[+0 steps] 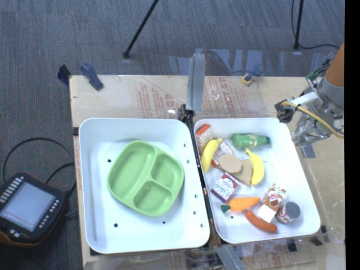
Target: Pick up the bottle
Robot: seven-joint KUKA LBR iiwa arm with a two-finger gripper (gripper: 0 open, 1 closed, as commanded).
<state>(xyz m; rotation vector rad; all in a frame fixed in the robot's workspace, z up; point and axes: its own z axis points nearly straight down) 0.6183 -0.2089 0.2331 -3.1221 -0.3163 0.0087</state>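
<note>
A: Notes. Where's the bottle [251,141]?

B: Right bin [304,179], far end. Green, lying on its side, cap toward the arm's side. It sits apart from the heap, just behind the two bananas [256,166].

A: And the arm?

B: The gripper [308,133] hangs over the right bin's far right rim, near the bottle but well off it, with nothing in it that I can see. Whether it is spread wide or drawn narrow I cannot tell; cables and bracket clutter that end.

A: What else is in there?

B: Crowded. A toast slice [230,163] between the bananas, a small red carton [224,187], a carrot [242,204], a sausage [260,221], a can [289,212] in the near right corner. All toy food, tossed in loose, which is why nothing stands upright.

A: Left bin [95,151]?

B: A green divided plate [146,177], flat in the middle.

A: Your read on the job?

B: Not yet begun, I'd say. The bottle being on its side suits a grasp from above across its body. It has open white floor on its far side, so there is room to come down there; the nearer banana is the neighbour most likely to get nudged. The round body could roll if it's pinched off-centre.

A: Counter [140,94]?

B: Brown board, printed lettering, clamps at the far edge.
</note>
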